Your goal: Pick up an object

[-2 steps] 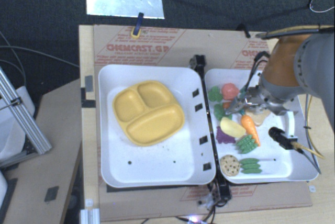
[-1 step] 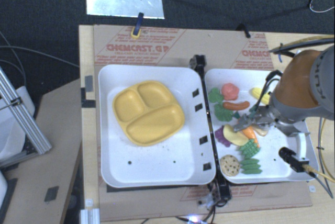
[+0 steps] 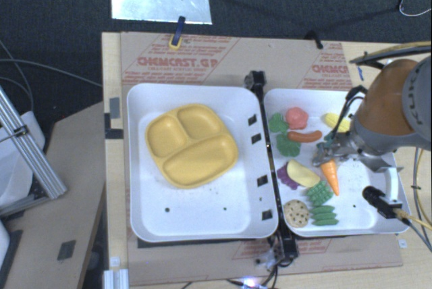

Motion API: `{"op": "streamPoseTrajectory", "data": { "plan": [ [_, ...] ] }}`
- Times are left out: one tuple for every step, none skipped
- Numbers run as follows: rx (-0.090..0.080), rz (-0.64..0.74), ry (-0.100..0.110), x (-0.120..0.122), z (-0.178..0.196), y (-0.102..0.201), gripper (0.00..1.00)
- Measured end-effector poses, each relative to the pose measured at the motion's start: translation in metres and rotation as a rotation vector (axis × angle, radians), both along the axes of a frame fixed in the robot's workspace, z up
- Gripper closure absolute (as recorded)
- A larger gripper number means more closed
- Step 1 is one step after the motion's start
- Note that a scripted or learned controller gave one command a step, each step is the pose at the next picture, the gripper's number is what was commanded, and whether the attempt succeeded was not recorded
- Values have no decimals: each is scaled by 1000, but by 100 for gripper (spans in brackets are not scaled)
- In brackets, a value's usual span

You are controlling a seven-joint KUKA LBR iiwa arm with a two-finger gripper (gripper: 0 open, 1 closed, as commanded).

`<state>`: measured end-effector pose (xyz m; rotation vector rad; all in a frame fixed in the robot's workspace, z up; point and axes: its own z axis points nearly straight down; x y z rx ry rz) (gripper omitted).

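Low in the right bin [image 3: 385, 217], the end effector [image 3: 331, 154] sits at the carrot's [image 3: 330, 176] top end; whether it is spread or pinching, I cannot tell. Nothing is visibly lifted, so the pick looks not yet done: a grasp and a raise are left. At 9 o'clock from the carrot lies a yellow-and-purple piece [image 3: 299, 174]; at 6 o'clock, green pods [image 3: 321, 204] and a cookie [image 3: 295, 212]. At 11 o'clock sit a sausage [image 3: 304, 136] and a red tomato [image 3: 296, 117]. Further at 9 o'clock, the left bin [image 3: 202, 213] holds a yellow plate [image 3: 192, 144], both on the counter [image 3: 223, 55].
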<state>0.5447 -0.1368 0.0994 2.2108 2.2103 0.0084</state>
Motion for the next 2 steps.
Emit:
{"op": "streamPoseTrajectory", "data": {
  "plan": [
    [11,14,10,-38,90,108,100],
    [10,11,9,-58,144,161,100]
  ]
}}
